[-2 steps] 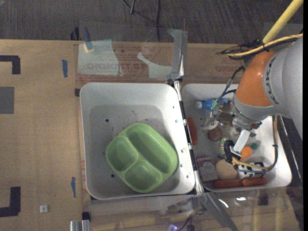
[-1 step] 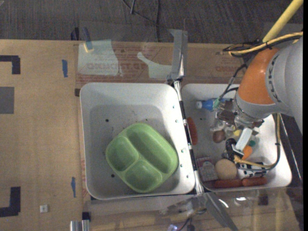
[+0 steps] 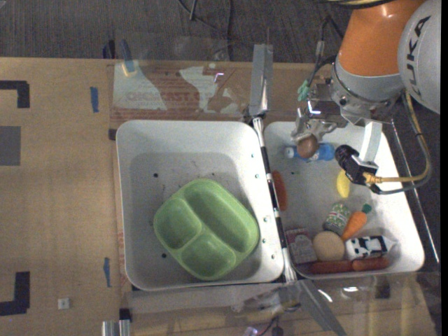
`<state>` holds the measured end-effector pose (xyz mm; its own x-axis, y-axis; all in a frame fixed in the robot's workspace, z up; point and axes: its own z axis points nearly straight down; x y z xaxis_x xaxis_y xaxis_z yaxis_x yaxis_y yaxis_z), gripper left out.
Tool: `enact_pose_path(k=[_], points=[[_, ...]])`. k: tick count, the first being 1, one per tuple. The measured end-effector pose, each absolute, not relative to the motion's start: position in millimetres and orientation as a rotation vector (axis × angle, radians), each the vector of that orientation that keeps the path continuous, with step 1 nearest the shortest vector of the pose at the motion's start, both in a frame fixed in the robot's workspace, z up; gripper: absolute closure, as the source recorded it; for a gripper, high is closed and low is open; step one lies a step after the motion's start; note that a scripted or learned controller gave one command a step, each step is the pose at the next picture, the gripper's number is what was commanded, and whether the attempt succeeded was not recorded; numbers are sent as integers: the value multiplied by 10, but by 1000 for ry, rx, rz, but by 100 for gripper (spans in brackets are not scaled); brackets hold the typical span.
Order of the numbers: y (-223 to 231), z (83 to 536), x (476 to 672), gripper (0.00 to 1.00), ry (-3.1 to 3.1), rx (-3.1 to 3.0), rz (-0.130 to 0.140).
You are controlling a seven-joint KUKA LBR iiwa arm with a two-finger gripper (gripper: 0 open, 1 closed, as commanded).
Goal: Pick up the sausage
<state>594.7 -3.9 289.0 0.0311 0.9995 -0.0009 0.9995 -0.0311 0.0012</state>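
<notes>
Two red-brown sausages lie end to end along the front wall of the right bin, one left of the other. A third reddish sausage-like piece rests against that bin's left wall. My gripper hangs over the back left of the right bin, far from the front sausages. A small brown rounded item sits between its fingertips and looks held above a blue toy. What the brown item is cannot be made out.
The right bin also holds a yellow piece, a carrot, a green can, a tan egg-like ball and a small white box. The left bin bears a green divided plate. A black cable fitting hangs beside the gripper.
</notes>
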Motion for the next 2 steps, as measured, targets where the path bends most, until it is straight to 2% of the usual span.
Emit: enact_pose_path(k=[1,2], points=[[-37,2890,5947,0,2186,2254,0],[-501,1845,5673,0,2378,2053,0]])
